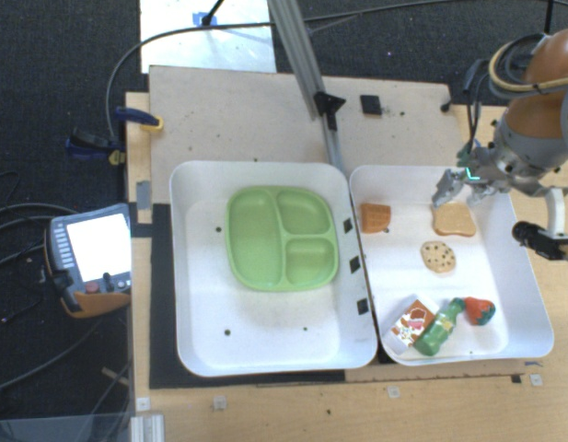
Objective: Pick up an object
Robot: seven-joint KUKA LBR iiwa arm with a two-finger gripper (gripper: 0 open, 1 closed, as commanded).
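Gripper [464, 185] open, holding nothing, right above the bread slice [455, 220] in the right bin [527, 288], likely so as to drop down and grab it.

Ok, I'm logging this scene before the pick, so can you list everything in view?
White bins: two, side by side on the bench.
Divided plate: one, green, in the left bin.
Toast slice: one, tan, right bin, far side, just under the gripper.
Bread piece: one, orange-brown, right bin, far left corner.
Cookie: one, speckled tan, right bin, middle.
Bottle: one, green, right bin, near side.
Red item: one, beside the bottle's top.
Small packet: one, red and white, left of the bottle.
Handheld pendant: one, grey and orange, left of the bench.
Gripper: one, grey, above the right bin's far edge.
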